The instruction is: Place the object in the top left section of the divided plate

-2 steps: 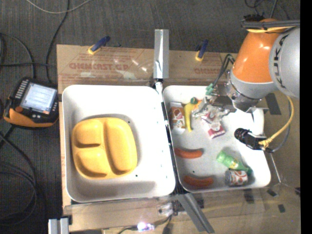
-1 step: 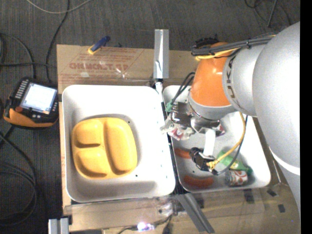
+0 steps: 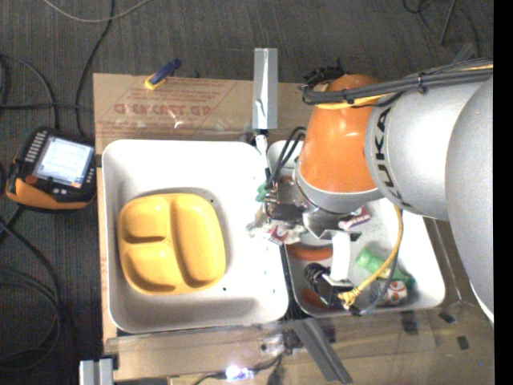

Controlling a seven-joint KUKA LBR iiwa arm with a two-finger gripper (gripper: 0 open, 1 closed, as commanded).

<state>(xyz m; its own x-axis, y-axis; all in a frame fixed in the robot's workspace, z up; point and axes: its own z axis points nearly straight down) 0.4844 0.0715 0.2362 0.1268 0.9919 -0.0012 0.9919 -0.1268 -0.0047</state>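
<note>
Hovering my gripper [image 3: 276, 215] at the right bin's [image 3: 429, 283] left edge, I'm judging this the pickup step; I cannot tell its state. A crumpled object [image 3: 264, 229] is lying just beneath. Next, I'm needing a carry left to the yellow divided plate's [image 3: 170, 243] far-left section.

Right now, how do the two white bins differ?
The left bin holds a yellow divided plate; the right bin holds mixed small items, one green. The left bin is in open view, while the arm covers much of the right bin. Both are shallow and white.
</note>
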